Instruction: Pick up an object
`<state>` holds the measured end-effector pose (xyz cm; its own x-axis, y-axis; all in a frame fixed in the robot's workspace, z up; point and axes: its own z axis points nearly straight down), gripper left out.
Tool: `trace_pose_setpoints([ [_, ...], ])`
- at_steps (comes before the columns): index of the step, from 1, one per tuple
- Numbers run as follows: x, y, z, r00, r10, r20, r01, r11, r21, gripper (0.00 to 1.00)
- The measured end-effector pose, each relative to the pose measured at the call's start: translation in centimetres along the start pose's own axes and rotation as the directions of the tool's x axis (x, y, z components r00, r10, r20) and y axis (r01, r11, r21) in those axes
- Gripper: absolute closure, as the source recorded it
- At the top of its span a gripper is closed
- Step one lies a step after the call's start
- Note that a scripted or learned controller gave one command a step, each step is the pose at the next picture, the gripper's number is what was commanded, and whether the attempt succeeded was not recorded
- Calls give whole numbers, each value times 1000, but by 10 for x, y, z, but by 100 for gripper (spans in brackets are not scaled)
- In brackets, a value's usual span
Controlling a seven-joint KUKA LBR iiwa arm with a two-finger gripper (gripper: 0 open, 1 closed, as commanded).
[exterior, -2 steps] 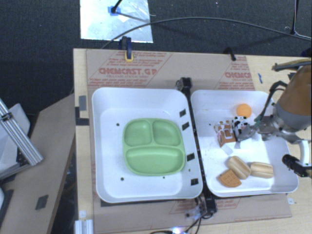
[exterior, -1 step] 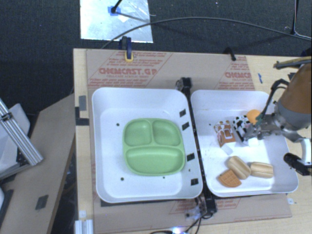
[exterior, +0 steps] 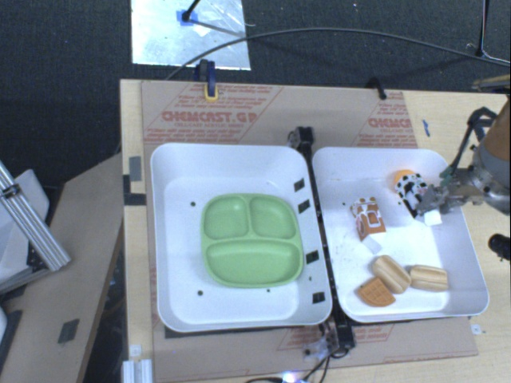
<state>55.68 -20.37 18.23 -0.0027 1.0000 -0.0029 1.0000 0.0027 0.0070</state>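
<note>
gripper (exterior: 421,202) low in right bin (exterior: 471,250) beside black-white-orange toy (exterior: 408,185), finger state unclear, small white block (exterior: 433,219) just under it, likely miss or nudge toy toward bin wall if closing off-centre.

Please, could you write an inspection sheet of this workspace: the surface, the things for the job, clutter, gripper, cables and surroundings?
Surface: wooden bench covered by protective sheet with red print, bearing left white bin and right white bin, side by side.
Job's things: in the right bin, an orange and white box-shaped toy, two tan bread-roll toys, a round orange waffle-like toy, an orange, black and white toy by the gripper.
Clutter: green three-compartment plastic plate in the left bin; blue clamp on the bench's far edge.
Gripper: gripper low over the right bin's far right part; grasp unclear.
Cables: black cable across dark floor.
Surroundings: shiny silver sheet on floor; aluminium frame at left.
</note>
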Motion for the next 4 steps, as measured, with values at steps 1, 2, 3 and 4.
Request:
trace_pose_setpoints([
  [1, 0, -1, -64, 1000, -2, 0, 2, 1000, -1, 100],
  [2, 0, 0, -83, 1000, -3, -1, 3, 1000, 3, 100],
  [3, 49, 7, -74, 1000, -7, -4, 7, 1000, 5, 100],
  [4, 105, 28, -77, 1000, -7, -3, 7, 1000, 4, 100],
])
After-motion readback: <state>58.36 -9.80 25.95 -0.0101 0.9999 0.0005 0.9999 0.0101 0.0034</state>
